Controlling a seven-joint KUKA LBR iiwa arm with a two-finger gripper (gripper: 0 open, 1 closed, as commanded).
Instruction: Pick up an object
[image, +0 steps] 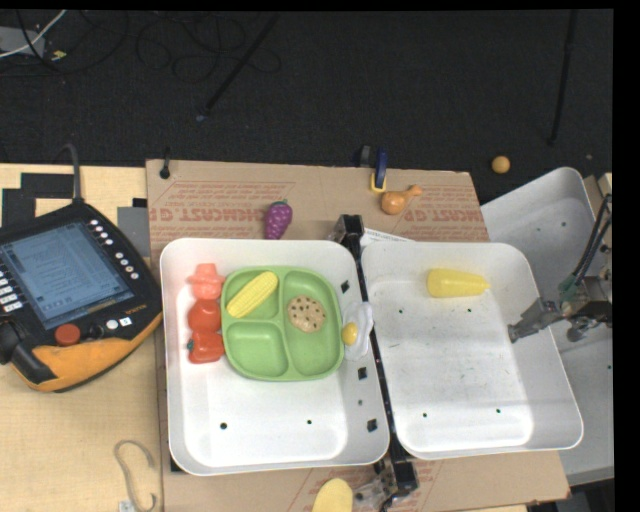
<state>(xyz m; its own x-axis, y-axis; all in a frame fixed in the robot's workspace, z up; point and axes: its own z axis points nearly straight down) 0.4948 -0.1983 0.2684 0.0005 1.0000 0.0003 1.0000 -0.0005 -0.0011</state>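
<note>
While no single object is named in the task, the likeliest candidate is the yellow toy piece lying alone in the right-hand bin, up and to the left of the gripper as the camera has it, and the nearest loose thing to that gripper. It appears to be moulded plastic: judged light, stiff, smooth and somewhat slippery, not fragile. Its shape is elongated and rounded, lying roughly crosswise, so a grasp across the narrow middle, fingers closing on the long flanks, seems soundest; a hold near a tapered end would likely squirt it out. The gripper sits at the bin's right rim, low on the arm reaching in from that side; it is small and dark here, and whether it stands wide or narrow cannot be told, nor is anything seen held in it. Farther from the gripper, across the divider, the left-hand bin carries a green compartment plate bearing a toy corn cob and a cookie, with a red-and-pink bottle-like toy touching the plate's far side. Beyond both bins rests a teach pendant.
</note>
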